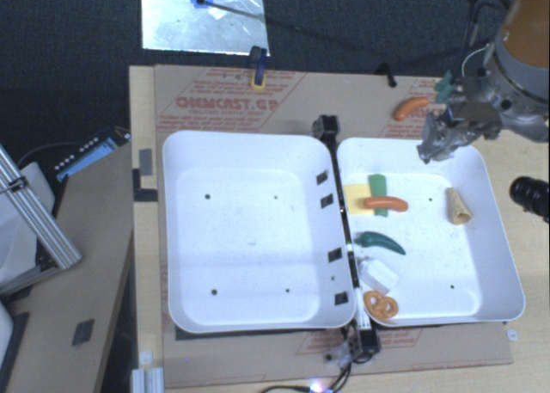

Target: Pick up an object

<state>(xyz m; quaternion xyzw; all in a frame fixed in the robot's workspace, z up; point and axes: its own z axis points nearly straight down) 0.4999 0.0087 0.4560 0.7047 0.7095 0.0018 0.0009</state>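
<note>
The sausage (384, 204) lies in the right bin (490, 297), across a yellow block (355, 198). It is judged light, stiff, smooth, best pinched mid-length. The end effector (432, 152) hovers above the bin's far rim, its state untellable.

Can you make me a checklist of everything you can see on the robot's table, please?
Surface: brown cardboard sheet on a bench, bearing two shallow white bins; the left bin has nothing seen in it.
Job's things: in the right bin, an orange sausage-shaped toy lying on a yellow and green flat piece, a dark green pepper-shaped toy, a tan cone-shaped piece, a white block, an orange pretzel-shaped toy.
Clutter: another orange sausage-shaped toy on the cardboard.
Grippers: gripper above the right bin's far edge, nothing seen in it.
Cables: black cable near the arm.
Surroundings: shiny foil sheet on dark carpet.
</note>
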